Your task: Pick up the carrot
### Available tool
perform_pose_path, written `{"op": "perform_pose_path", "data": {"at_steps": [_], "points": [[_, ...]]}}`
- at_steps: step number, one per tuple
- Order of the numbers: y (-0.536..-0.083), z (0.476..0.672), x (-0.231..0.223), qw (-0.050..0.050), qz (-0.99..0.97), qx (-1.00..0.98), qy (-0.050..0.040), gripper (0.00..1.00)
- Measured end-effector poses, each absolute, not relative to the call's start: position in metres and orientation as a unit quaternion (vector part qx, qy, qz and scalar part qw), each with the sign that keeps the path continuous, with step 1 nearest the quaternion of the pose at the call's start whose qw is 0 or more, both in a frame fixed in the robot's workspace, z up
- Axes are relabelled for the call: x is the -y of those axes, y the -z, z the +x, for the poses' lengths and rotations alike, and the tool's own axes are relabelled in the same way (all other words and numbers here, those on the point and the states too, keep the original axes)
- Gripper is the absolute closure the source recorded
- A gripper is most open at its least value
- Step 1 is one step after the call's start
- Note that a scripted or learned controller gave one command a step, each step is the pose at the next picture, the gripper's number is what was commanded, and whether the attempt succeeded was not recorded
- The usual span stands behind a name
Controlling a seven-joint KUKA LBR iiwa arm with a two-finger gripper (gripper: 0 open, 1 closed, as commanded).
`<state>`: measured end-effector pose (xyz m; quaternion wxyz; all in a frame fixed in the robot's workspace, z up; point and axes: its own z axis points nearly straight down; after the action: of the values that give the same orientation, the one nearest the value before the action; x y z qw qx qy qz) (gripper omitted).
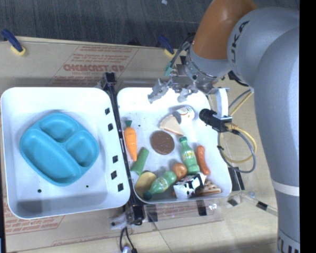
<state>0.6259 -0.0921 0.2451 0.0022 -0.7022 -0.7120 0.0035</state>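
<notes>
Two bins lie below me; my pincer hangs spread and empty over the right bin's far edge, while the carrot lies along that bin's left wall.

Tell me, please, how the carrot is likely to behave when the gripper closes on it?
The carrot looks like smooth moulded plastic, so probably stiff and light. Its tapered, rounded body may slip or roll. It lies against the bin wall, which may crowd one finger.
</notes>
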Motion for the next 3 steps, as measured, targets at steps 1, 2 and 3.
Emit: {"op": "perform_pose_path", "data": {"at_steps": [1,2,3], "points": [[-0.093,0.602,0.101,-0.004,-0.705,0.709,-0.0037,0.00],[-0.093,0.587,0.096,0.000,-0.796,0.605,-0.0036,0.00],[-0.103,0.588,0.095,0.002,-0.793,0.609,-0.0057,1.00]]}}
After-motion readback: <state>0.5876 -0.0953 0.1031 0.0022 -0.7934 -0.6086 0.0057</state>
